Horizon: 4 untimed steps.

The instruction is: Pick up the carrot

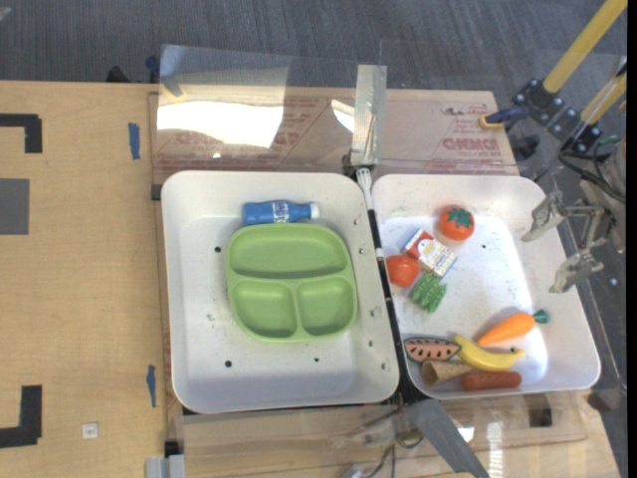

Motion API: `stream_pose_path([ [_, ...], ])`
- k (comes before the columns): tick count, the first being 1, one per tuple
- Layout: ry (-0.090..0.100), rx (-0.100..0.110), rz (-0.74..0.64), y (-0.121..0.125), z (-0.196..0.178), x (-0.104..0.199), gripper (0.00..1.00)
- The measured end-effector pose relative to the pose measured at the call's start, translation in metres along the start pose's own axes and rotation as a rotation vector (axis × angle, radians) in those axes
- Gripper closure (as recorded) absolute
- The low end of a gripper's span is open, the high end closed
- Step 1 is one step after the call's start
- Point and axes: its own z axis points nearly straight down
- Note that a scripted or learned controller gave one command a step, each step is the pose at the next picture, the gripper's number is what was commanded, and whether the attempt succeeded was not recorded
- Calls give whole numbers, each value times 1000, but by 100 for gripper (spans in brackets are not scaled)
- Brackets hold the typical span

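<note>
Although metal brackets [562, 242] crowd the right bin's [572, 366] outer rim, they blur into the clutter behind them, and whether the hand is apart or together cannot be told. A grey, blade-shaped piece [448, 444] is cut off by the lower edge. The carrot [510, 329], smooth orange plastic tapering to a small green tip, lies in the right bin's near outer corner, resting against a curved yellow banana [488, 356]. Beside the banana sits a watermelon slice [426, 349], with a red sausage [490, 379] and a brown piece [438, 371], hard to identify, along the near wall. Farther back are a round tomato [457, 222], a small carton [432, 255], a red lump [402, 270] and a knobbly green item [429, 293]. The left bin [189, 297] holds a matte green three-part plate [292, 280] and a blue bottle [279, 211] lying on its side.
</note>
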Motion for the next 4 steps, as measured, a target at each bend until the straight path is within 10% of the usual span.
stream_pose_path([
  [1,3,-1,9,28,110,59,0],
  [2,2,1,283,53,117,64,0],
  [3,-12,5,280,53,103,59,100],
  [4,-19,7,279,53,93,56,100],
])
